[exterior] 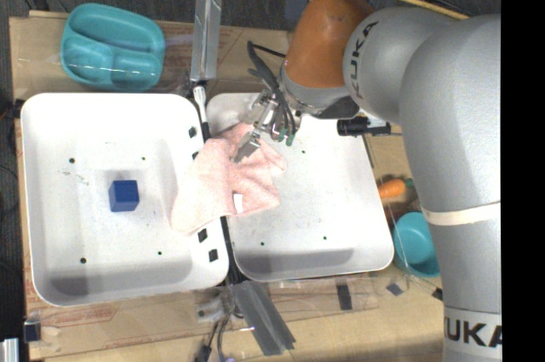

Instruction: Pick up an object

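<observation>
Gripper [258, 136] over pink cloth [228, 184] draped across both bins' shared edge, blue cube [124, 194] in left bin [51, 122]

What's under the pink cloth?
The pink cloth drapes over the divider where the left bin and right bin meet, covering both rims. Anything else beneath is hidden.

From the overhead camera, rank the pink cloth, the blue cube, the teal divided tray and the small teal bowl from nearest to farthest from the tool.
Measured from the tool:
1. Pink cloth, directly under the tool, draped over the divider between the bins.
2. Blue cube, in the left bin.
3. Small teal bowl, outside the right bin's lower right corner.
4. Teal divided tray, on the bench above the left bin.
The cube and the bowl are nearly tied.
</observation>
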You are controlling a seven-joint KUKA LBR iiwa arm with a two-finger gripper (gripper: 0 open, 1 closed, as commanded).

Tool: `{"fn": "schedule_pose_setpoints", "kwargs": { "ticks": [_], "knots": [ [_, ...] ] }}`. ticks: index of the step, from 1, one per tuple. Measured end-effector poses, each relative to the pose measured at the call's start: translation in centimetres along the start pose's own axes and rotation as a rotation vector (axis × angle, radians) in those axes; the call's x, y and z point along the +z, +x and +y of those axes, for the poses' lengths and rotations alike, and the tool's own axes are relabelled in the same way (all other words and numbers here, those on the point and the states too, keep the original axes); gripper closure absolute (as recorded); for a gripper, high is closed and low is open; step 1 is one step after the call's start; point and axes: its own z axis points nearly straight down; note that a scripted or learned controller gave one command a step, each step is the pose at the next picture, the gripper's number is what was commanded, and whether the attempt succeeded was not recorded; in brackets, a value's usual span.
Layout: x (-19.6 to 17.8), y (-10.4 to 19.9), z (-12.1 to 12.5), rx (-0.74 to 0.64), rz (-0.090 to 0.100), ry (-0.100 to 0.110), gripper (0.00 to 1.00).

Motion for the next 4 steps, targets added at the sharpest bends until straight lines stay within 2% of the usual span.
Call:
{"fn": "schedule_pose_setpoints", "kwargs": {
  "ticks": [4],
  "knots": [
    [0.00, 0.00, 0.01, 0.000, 0.000, 0.000, 0.00]
  ]
}}
